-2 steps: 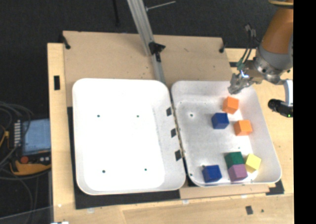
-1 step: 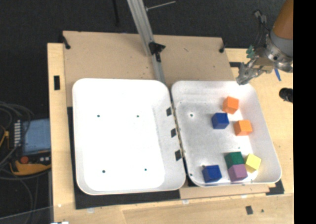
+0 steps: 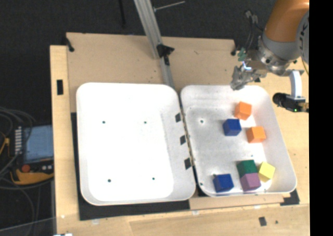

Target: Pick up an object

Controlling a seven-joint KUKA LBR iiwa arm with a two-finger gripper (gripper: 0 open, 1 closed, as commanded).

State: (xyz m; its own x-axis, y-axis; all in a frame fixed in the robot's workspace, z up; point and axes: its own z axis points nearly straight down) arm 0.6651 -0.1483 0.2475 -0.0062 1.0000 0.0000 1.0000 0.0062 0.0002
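Counter: tan counter (image 3: 119, 53) on a dark floor carried two shallow white bins side by side.
Left bin: left bin (image 3: 93, 100) showed bare white floor with a few small dark dots.
Right bin: right bin (image 3: 208, 100) held seven small blocks.
Blocks, far end: orange block (image 3: 243, 109), blue block (image 3: 232, 127) and a second orange block (image 3: 255, 134) lay near each other.
Blocks, near end: second blue block (image 3: 223, 182) sat alone; green block (image 3: 246, 167), purple block (image 3: 250, 181) and yellow block (image 3: 266, 170) were bunched together.
Arm: grey arm with orange band (image 3: 286, 14) reached in from the right.
Claw: claw (image 3: 239, 81) hung over the right bin's far rim, apart from every block; whether it was apart or together could not be told.
Pole: metal pole (image 3: 148, 22) slanted across the counter.
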